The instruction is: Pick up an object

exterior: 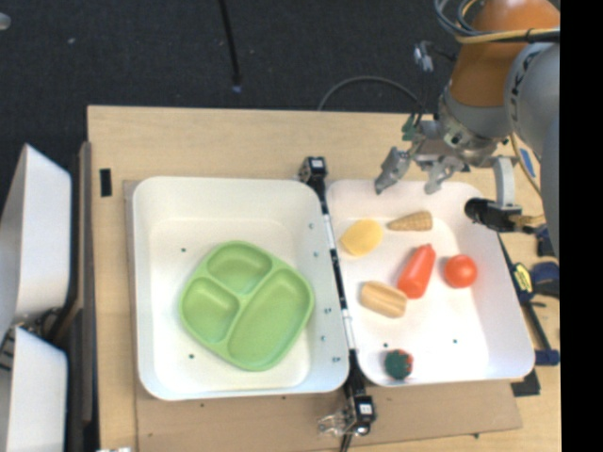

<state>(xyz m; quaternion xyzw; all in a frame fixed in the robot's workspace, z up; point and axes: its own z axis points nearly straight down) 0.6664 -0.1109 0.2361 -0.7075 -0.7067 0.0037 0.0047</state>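
Gripper point(411, 174) held above right-hand white bin point(490, 347), fingers apart, nothing clamped.
Tan cone-shaped toy point(411, 221) is judged nearest; fingers are best centred astride it before descent.

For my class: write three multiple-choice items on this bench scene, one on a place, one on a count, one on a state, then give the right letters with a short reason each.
1. Where does the green divided plate lie?
A. left bin
B. right bin
C. on the bare bench

2. How many food items lie in the right bin?
A. three
B. six
C. nine

3. How do the fingers of the gripper stand?
A. shut on the tomato
B. spread, holding nothing
C. shut on the plate

Key: 1 A, it sits in the left bin. 2 B, six pieces count out. 3 B, its fingers hang apart above the bin's far edge.
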